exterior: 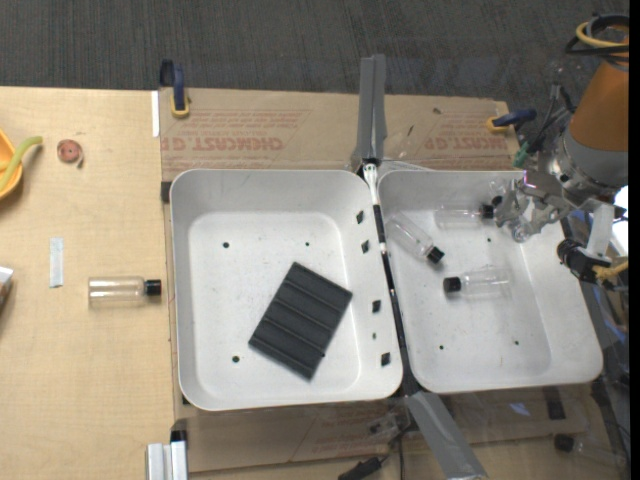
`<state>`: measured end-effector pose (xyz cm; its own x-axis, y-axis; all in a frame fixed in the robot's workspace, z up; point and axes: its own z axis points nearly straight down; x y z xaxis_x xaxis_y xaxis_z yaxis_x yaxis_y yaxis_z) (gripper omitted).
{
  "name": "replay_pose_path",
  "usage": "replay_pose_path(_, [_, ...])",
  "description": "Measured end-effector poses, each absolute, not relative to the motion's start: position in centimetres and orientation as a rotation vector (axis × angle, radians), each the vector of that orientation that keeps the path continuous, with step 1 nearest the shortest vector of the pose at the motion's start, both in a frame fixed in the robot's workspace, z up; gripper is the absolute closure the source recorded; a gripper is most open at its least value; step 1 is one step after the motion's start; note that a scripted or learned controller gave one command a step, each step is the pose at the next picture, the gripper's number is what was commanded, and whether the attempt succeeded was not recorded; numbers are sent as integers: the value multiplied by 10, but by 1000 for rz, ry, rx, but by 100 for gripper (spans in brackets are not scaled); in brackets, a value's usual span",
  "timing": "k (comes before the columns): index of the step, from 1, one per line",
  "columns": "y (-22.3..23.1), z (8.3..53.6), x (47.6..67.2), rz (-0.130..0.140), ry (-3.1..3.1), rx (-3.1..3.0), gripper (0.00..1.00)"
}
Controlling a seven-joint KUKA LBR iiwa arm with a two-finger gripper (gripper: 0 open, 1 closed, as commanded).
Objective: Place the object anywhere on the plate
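A black ridged rectangular plate (301,320) lies tilted on the floor of the left bin (200,368). In the right bin (560,363) lie three clear vials with black caps: one (416,241) near the divider, one (478,285) in the middle, and one (463,215) at the back. My gripper (518,218) hangs low over the back right of the right bin, just to the right of the back vial's cap. It is too small and cluttered to tell whether it holds anything.
The arm's grey body with its orange band (605,108) enters from the right. On the wooden bench to the left lie another clear vial (122,288), a small white strip (56,263), a pink disc (68,150) and a yellow object (10,163).
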<state>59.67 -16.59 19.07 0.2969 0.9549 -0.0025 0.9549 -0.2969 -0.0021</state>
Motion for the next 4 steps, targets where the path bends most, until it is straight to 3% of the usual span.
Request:
replay_pose_path(1, [-104, 297, 651, 4, -2089, -2348, 100])
replay_pose_path(2, [4, 216, 635, 7, -2142, -2296, 100])
replay_pose_path(3, [3, 216, 635, 7, -2141, -2296, 0])
replay_pose_path(4, [-41, 202, 659, 3, -2245, -2199, 0])
